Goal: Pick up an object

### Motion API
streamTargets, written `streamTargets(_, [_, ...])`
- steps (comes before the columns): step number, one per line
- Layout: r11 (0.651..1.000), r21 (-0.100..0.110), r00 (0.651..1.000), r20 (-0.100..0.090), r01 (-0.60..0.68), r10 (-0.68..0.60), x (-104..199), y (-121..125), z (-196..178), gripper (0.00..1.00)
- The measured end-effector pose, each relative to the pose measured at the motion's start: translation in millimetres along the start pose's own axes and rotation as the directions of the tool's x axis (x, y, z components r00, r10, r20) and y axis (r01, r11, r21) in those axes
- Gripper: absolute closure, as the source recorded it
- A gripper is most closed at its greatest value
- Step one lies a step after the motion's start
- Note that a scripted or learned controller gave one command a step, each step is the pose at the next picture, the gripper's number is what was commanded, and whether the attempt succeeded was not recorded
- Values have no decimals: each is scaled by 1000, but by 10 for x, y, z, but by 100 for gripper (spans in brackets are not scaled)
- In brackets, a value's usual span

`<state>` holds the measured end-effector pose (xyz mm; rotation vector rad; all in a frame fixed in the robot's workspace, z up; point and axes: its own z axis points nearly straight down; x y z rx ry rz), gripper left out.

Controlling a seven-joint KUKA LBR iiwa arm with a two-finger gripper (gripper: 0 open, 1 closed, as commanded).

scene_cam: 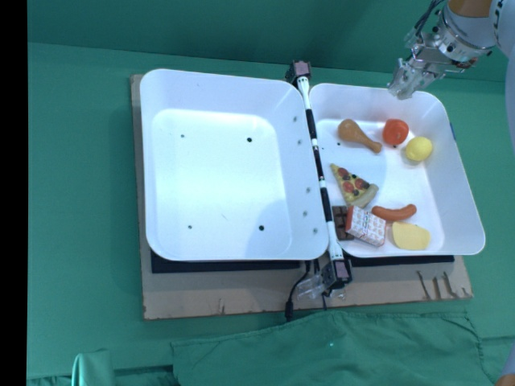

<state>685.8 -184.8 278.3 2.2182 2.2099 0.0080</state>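
The things I could pick lay in the right bin [463,207], which filled the right half of the frame. Near its upper edge a brown chicken drumstick [357,135] lay slantwise, and just to the right of it sat a red tomato [395,132], with a yellow lemon [418,149] close beside that, a little lower. Toward the middle of the bin a pizza slice [353,184] pointed up and to the left. Lower down lay a reddish sausage [393,211], and below it a yellow cheese-like piece [411,236] near the bin's lower right corner. Left of that piece rested a small red and white carton [366,226], touching a dark brown chocolate-like block [341,219] at the bin's left wall.

My claw [403,88] hung at the upper right of the frame, over the far rim of the right bin, above and apart from the tomato. Whether it was clenched or released I could not tell; nothing showed in its grip.

The left bin [161,95] stood alongside, the two parted by a black and white rod [315,158]. Both rested on a cardboard sheet [241,304] on the green surface [80,215].
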Motion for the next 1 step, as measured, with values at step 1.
streamTargets(1, [1000, -2, 1000, 1, 1, -1, 44, -52, -550, 100])
